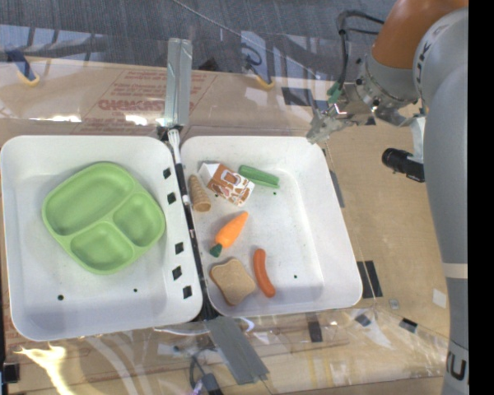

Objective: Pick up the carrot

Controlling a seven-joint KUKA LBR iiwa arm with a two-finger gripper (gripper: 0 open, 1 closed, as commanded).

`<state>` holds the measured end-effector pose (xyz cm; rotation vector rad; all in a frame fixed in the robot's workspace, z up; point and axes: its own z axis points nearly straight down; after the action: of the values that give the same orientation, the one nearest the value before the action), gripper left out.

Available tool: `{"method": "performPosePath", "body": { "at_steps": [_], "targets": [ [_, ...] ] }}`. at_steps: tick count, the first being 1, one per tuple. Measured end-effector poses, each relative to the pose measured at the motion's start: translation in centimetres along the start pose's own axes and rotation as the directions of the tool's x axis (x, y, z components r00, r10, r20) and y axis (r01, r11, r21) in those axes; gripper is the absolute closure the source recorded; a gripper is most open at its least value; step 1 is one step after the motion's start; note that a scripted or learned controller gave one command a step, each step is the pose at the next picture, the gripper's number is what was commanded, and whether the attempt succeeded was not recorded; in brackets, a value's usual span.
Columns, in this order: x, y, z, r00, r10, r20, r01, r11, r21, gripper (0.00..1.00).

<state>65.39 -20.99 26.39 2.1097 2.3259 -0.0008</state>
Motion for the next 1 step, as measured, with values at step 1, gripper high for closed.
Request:
{"method": "performPosePath", "body": {
  "at_steps": [1],
  "targets": [
    [0.08,-1.35,-4.88,0.917,0.398,0.0,-0.398,0.917,0.0,1.0]
  ]
}}
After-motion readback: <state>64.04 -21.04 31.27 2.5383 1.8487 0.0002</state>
